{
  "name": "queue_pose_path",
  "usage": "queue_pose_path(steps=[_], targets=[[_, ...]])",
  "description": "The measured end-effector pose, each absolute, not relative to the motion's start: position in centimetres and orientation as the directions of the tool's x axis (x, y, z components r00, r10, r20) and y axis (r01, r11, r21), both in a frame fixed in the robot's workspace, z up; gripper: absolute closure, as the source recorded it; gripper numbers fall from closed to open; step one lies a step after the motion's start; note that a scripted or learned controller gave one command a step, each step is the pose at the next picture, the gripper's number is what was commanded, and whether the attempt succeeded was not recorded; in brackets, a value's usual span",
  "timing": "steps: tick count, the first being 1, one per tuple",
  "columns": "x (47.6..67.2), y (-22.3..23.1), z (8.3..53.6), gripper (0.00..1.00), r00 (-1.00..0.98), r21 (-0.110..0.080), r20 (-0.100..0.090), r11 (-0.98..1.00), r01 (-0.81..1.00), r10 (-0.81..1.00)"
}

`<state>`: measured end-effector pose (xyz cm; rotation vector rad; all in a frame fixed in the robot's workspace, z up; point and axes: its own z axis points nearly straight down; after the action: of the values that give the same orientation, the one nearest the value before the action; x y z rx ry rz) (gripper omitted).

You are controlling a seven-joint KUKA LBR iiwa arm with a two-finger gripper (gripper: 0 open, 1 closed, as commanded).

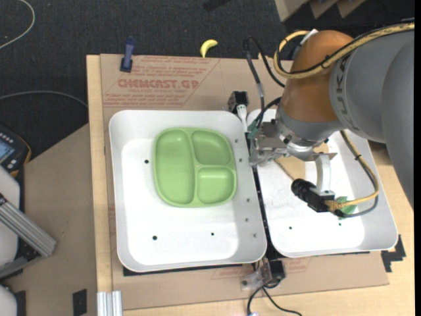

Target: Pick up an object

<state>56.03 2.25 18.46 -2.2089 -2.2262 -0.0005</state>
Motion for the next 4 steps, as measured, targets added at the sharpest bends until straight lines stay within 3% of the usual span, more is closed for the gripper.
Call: queue_pose_path(steps=[1,2,3,4], targets=[[53.4,3.9,21.8,1.0,-0.003,0.0,0.002,0.003,1.0,1.0],[50.5,9.0,22.1,1.0,-0.006,-0.005,0.003,0.006,1.0,1.0],[48.0,11.6,35.6,1.0,-0.006,0.015,0.006,0.006,1.0,1.0],[48.0,14.9,39.7,1.0,-0.005,0.006,0.003,0.005,1.0,1.0]])
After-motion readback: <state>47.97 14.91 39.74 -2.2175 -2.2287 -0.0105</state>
